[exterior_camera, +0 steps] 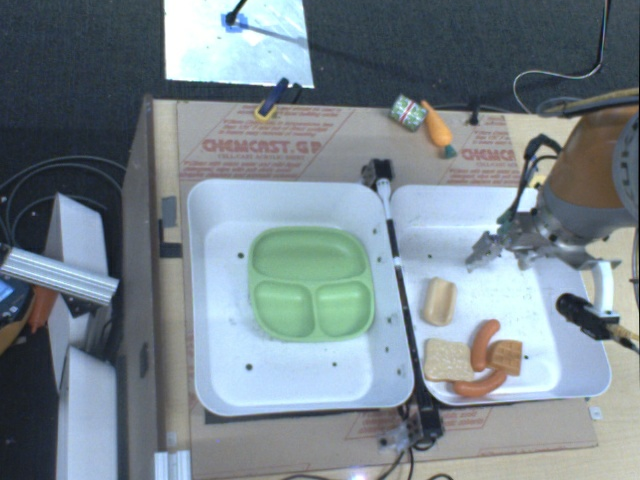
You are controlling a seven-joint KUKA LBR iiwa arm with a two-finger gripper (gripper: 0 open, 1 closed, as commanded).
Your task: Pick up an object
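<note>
Right now, from the overhead camera, I see the arm (600, 168) reaching in from the right over the right bin (575, 368), with the gripper (497, 248) hanging above that bin's upper middle. How it is set I cannot tell from this slant, and nothing shows pinched in it. The food lies lower in the same bin: a pale bread roll (439, 301) close to the divider between the bins, and below it a slice of toast (449, 360), two sausages (484, 340) and a small brown cracker (506, 355) bunched near the front wall. I judge the roll the nearest target; it sits down and to the left of the gripper in this view, apart from it, with its long axis running roughly up and down the picture. So I would expect the move to call for a shift toward the divider and a descent. The left bin (215, 268) holds a green divided plate (311, 283).
</note>
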